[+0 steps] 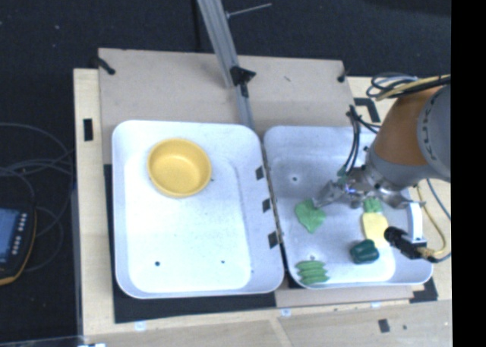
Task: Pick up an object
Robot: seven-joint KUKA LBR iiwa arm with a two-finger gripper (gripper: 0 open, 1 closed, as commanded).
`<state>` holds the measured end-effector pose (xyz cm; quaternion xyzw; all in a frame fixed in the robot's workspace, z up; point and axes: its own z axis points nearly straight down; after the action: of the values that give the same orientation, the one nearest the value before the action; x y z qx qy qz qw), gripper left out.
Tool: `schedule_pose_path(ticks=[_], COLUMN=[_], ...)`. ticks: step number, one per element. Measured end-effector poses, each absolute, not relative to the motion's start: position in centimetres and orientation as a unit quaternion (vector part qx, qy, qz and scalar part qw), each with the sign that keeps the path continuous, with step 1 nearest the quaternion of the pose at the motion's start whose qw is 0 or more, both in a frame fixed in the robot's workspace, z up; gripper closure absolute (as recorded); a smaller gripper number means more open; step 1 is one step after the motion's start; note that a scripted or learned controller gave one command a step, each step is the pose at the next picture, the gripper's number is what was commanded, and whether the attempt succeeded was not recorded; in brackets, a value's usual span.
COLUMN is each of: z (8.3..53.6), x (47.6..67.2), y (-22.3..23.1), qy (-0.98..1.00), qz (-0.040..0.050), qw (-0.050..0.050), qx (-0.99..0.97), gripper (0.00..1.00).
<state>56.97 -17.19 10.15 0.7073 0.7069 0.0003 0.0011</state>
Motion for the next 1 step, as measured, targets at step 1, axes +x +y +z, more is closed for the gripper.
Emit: schedule_pose_path(ticks=[1], z=[11.29], x=[57.06], y=[-17.20], qy=[0.707], qz=[0.0015], qw=[0.002], qx=[0.708], gripper=[1.00])
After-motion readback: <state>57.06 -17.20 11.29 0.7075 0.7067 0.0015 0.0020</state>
